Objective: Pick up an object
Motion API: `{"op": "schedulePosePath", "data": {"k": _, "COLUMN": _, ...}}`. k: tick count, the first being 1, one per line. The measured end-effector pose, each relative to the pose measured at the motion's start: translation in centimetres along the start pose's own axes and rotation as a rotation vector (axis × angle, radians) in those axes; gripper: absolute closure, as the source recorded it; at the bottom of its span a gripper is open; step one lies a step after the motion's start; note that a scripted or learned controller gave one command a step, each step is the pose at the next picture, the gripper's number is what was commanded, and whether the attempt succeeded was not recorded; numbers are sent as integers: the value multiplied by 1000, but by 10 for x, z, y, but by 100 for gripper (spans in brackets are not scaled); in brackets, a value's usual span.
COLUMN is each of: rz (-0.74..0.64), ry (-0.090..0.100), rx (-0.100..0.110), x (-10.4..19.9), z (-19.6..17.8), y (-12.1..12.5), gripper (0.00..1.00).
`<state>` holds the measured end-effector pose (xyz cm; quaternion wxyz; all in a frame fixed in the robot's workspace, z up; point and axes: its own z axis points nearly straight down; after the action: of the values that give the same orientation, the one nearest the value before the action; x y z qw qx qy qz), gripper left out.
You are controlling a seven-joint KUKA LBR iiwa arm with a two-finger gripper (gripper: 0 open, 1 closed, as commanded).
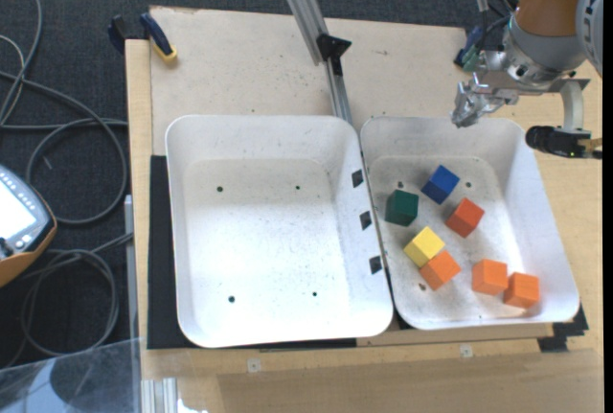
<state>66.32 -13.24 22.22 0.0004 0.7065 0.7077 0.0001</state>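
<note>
Seven cubes lie in the right bin (551, 229), and their crowding is the main hazard. Nearest the camera, at the bin's 5 o'clock corner, two orange cubes (506, 283) sit touching each other; a descent on either would likely land a finger on its neighbour and shove both instead of closing on one. Just toward 9 o'clock from them, the yellow cube (422, 244) touches another orange cube (440, 269), with the same risk. Farther back, a lone orange cube (465, 217), the green cube (402, 206) and the blue cube (442, 183) stand apart from one another and look like easier targets, though the green one lies close to the bin's left wall, which could block a finger.

Farthest off, the tool (466, 111) hangs over the bin's rear rim at about 12 o'clock, carrying nothing; whether it is spread or pressed together I cannot tell. The blue cube lies closest to it, toward 6 o'clock. The left bin (192, 152) sits beside on the surface (239, 57).
</note>
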Motion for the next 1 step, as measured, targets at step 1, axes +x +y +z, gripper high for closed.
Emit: {"op": "schedulePosePath", "data": {"k": 1, "rz": -4, "ry": 3, "rx": 6, "x": 50, "z": 8, "y": -9, "gripper": 100}}
